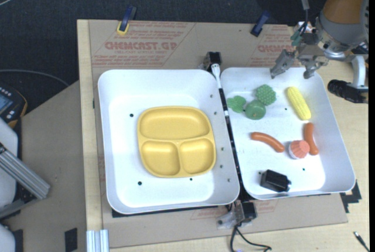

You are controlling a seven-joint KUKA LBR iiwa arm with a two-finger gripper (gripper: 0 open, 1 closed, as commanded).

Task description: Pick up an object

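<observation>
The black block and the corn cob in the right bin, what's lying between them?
In the camera view, between the black block and the corn cob lie a pink round piece and an orange sausage, close together.

In the right white bin (337, 154) lie the pickable things, placed here relative to the yellow plastic corn cob (298, 103), which lies slantwise near the bin's far right. Left of it sit a knobbly green broccoli piece (265, 94) and two darker green round pieces (246, 107). Below it lie an orange sausage (267, 141), a pink-orange round piece (299, 149), an orange carrot-like stick (310, 138), and a black block (274, 180).
</observation>
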